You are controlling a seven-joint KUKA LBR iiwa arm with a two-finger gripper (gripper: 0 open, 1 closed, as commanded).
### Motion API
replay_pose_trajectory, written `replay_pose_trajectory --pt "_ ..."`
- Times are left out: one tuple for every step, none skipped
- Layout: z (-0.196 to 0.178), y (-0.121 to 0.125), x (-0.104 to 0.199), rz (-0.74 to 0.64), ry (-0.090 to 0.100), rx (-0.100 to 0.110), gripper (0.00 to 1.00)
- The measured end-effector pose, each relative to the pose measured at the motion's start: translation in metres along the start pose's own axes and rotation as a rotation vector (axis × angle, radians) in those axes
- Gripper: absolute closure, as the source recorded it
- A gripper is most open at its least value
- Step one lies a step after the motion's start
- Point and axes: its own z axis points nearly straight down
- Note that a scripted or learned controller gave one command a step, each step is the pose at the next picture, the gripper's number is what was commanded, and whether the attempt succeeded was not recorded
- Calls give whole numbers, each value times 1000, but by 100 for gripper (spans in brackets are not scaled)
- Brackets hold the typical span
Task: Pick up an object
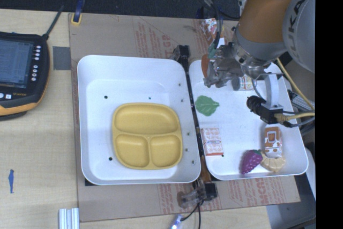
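My gripper (217,79) hangs over the far left part of the right bin (236,115), below the grey wrist with its orange band. A green leaf-shaped piece (206,105) lies just in front of it on the bin floor. A small red-and-white packet (211,140) lies nearer the front by the left wall. At the front right sit a purple grape bunch (250,161), a pale piece (273,163) and a brown-and-white packet (272,140). An orange object (205,68) peeks out behind the gripper.
The left bin (96,83) holds a yellow divided tray (147,135). A teach pendant (21,72) lies on the bench at far left. Cables and a black fitting (265,107) hang from the arm over the right bin.
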Motion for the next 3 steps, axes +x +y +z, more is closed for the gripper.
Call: replay_pose_trajectory --pt "45 27 50 0 -1 4 100" --pt "23 57 -36 3 -2 0 100" --pt "49 50 -150 4 -1 2 100"
